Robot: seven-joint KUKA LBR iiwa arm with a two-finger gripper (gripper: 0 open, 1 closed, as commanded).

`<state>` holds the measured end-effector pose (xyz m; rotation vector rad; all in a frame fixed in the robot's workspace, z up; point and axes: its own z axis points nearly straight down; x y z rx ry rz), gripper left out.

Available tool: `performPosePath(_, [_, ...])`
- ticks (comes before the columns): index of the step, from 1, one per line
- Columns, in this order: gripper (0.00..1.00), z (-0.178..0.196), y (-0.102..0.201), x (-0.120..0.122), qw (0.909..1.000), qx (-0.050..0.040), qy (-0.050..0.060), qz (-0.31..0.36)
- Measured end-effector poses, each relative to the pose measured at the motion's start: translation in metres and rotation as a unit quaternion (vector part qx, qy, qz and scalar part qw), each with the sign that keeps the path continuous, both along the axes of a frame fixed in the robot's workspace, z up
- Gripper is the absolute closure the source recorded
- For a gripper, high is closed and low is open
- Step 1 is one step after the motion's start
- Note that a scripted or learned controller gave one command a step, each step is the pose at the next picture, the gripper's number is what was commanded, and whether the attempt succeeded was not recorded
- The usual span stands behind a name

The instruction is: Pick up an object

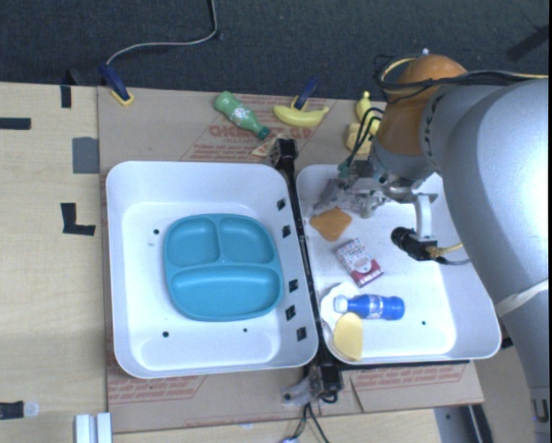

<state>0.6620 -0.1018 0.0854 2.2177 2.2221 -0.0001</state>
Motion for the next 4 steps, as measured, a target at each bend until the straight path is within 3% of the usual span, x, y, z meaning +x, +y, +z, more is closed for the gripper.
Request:
performPosePath(1, [0.00,0.000,0.000,-0.006,1.0000,-0.0004,-0.001,0.000])
performPosePath(2, [0.00,0.000,-0.003,0.007,1.0000,0.0004,0.000,0.000])
performPosePath(3, [1.00,0.009,-0.004,0.006,1.0000,-0.0015,0.002,0.001])
performPosePath(4, [0.00,0.009,-0.004,0.006,1.0000,-0.0020,0.002,0.001])
